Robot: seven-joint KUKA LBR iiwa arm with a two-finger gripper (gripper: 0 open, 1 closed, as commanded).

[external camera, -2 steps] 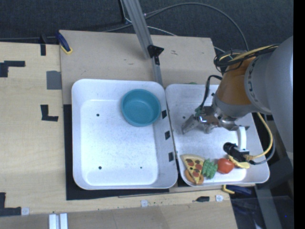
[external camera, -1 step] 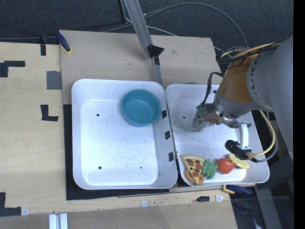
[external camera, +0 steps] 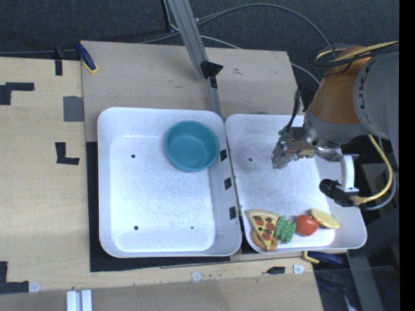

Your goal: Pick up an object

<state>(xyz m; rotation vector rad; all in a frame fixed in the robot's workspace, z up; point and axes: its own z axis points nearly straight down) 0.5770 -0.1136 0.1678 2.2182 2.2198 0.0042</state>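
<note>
I see the toy tomato at lower right of the frame, among toy foods: light, rigid, probably slick. I'd pinch across its middle. The gripper hangs above; its grip state I cannot tell.

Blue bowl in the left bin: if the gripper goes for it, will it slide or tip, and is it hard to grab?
The blue bowl sits upright with its opening up, so it probably won't roll. It looks like light plastic on the smooth floor of the left bin, so a push would likely slide it. Its round wall suggests pinching the rim; a sideways squeeze may slip off.
</note>
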